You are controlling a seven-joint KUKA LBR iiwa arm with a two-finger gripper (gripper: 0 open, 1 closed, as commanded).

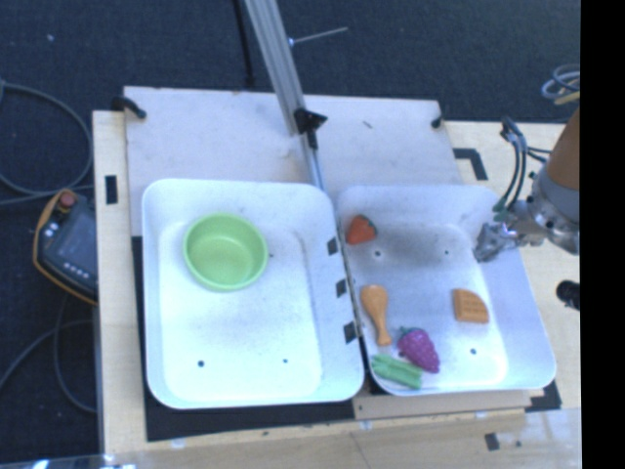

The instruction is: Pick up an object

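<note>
The right bin held five small objects: an orange-red strawberry-like piece near its upper left corner, a tan drumstick-shaped piece by its left wall, a purple grape cluster just right of that, a green vegetable piece at the front rim touching the grapes, and an orange bread-like wedge apart toward the right. The gripper hung over the bin's upper right edge, holding nothing visible; whether it was wide or narrow could not be told. The left bin carried a green bowl, upright, in its upper left part.
</note>
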